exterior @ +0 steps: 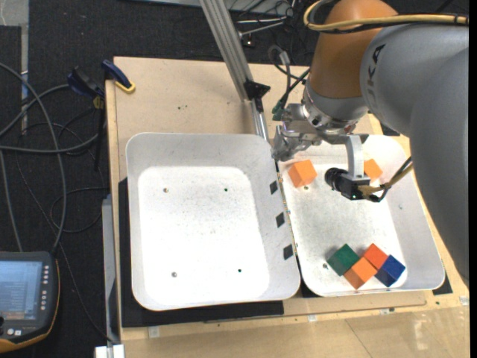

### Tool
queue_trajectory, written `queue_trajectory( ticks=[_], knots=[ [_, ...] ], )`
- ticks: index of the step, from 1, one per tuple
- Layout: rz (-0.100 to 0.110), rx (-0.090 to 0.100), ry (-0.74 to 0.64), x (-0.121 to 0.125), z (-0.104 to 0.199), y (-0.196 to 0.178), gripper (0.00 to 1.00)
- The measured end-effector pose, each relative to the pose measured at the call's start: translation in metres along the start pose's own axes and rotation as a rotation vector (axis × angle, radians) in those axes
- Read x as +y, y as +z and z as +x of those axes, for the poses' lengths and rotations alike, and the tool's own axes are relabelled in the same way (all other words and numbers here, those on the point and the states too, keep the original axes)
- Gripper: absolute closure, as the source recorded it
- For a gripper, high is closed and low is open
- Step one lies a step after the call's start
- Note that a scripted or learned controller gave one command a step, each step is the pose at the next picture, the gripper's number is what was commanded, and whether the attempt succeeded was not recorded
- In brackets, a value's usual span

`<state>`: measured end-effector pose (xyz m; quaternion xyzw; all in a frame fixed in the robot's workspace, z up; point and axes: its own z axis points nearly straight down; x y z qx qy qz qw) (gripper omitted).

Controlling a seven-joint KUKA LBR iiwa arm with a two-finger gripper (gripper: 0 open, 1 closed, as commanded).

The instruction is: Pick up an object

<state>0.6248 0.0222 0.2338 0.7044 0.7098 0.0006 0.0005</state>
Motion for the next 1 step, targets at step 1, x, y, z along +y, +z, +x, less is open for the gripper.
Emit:
queue_trajectory(
  ticks=[1],
  knots=[
    [0.0, 0.001, 0.0, 0.0191, 0.0532, 0.0094, 1.0]
  ],
)
